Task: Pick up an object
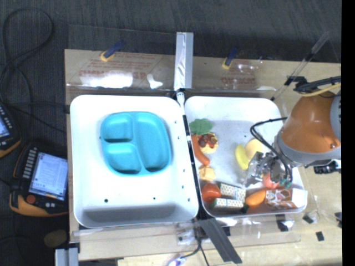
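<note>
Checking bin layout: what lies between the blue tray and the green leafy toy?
In the camera view, bare white floor of the left bin, then the two bins' rims, separate the blue tray from the green leafy toy.

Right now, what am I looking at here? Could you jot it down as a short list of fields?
Left bin: holds a blue divided tray
Right bin: holds a pile of small toy foods
Yellow piece: banana-like, mid-bin
Orange pieces: along the near edge
Green leafy piece: far left corner
Arm: grey with orange band, reaching in from the right
Hand: low over the right bin, beside the yellow piece
</note>
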`<state>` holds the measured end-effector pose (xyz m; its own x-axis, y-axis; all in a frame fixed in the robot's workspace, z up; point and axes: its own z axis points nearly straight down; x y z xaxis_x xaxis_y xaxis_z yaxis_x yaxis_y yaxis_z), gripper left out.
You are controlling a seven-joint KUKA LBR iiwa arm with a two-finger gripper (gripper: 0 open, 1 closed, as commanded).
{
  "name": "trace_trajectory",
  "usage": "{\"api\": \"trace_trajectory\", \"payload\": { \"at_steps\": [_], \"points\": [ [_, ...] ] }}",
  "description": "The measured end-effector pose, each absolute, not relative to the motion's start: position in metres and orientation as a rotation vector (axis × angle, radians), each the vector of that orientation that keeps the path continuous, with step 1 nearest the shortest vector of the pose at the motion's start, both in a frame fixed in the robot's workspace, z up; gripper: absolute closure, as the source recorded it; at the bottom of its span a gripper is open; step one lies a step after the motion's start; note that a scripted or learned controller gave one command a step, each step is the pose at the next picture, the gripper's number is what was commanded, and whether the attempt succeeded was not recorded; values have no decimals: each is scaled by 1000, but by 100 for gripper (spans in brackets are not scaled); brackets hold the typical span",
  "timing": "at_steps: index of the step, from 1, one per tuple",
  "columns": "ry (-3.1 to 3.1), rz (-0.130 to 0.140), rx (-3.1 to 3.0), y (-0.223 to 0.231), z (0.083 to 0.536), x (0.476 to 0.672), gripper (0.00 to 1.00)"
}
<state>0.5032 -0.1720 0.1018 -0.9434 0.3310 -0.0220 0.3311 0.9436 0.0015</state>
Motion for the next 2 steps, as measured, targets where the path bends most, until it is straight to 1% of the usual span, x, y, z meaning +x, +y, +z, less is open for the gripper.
{"api": "trace_trajectory", "payload": {
  "at_steps": [1,2],
  "points": [
    [3135,-1,44,-185,91,532,100],
    [3014,-2,831,-154,91,568,100]
  ]
}}
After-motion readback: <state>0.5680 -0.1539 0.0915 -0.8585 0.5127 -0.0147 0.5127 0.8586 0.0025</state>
